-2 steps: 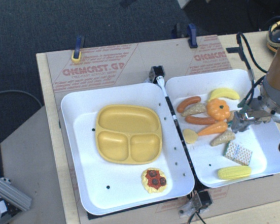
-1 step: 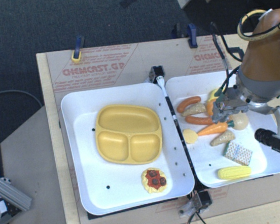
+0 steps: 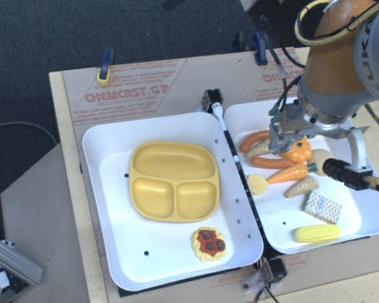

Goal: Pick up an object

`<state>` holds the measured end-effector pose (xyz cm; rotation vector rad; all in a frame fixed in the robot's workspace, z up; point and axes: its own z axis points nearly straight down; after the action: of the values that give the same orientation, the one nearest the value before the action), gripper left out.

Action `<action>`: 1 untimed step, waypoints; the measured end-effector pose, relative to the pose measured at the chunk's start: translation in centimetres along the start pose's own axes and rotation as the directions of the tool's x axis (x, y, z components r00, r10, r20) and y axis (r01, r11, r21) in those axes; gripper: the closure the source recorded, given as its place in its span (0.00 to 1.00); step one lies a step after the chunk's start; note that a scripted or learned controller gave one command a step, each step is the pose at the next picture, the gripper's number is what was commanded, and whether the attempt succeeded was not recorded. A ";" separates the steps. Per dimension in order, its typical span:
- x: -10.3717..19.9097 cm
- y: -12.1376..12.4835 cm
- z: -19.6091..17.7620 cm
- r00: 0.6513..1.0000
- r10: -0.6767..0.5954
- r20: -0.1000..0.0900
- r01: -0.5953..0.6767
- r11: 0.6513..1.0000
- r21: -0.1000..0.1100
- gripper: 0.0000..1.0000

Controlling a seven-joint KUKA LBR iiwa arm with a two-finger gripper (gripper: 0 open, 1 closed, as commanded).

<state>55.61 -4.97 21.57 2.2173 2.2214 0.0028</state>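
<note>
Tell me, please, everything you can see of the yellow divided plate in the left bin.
The yellow divided plate looks like matte moulded plastic, a rounded rectangle with three compartments: one long one along the far side and two smaller ones nearer the camera. It lies flat and upright, turned slightly, in the middle of the left bin. All its compartments hold nothing. A small pizza toy lies just beyond its near edge, apart from it.

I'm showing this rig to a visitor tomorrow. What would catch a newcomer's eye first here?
Likely the yellow divided plate in the middle of the left bin, with a small toy pizza just below it. Next, the grey and orange arm coming from the right, its hand low over a cluster of toy food in the right bin: carrot, sausages, and a corn cob nearer the front.
</note>
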 end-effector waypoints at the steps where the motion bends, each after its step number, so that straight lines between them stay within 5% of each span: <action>1: 1.7 2.8 -0.8 1.000 -0.001 0.000 0.001 1.000 -0.001 1.00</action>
<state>58.39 -3.22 22.40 2.2160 2.2215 0.0046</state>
